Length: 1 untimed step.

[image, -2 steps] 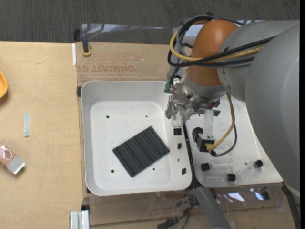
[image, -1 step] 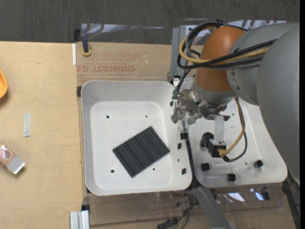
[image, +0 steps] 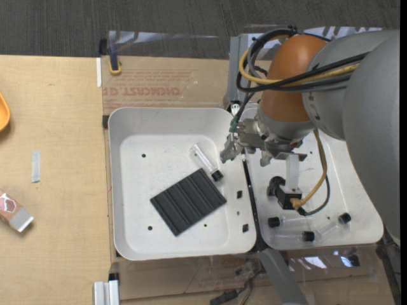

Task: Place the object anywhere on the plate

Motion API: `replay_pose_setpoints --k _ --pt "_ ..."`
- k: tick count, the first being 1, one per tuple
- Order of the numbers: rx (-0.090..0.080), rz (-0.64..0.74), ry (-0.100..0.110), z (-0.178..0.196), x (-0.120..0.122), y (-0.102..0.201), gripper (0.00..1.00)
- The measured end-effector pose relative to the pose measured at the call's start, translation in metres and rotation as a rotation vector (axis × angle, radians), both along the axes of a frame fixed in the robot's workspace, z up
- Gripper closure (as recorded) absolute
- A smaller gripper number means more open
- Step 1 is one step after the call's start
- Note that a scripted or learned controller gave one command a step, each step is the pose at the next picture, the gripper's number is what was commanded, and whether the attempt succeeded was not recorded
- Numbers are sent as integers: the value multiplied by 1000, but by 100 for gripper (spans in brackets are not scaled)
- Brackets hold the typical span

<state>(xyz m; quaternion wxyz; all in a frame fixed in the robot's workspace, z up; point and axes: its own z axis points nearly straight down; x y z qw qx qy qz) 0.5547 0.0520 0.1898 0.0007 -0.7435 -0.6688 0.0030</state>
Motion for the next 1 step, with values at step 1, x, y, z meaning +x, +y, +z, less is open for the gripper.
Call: replay_pose_setpoints --k 1 --pt "0 0 0 0 0 0 0"
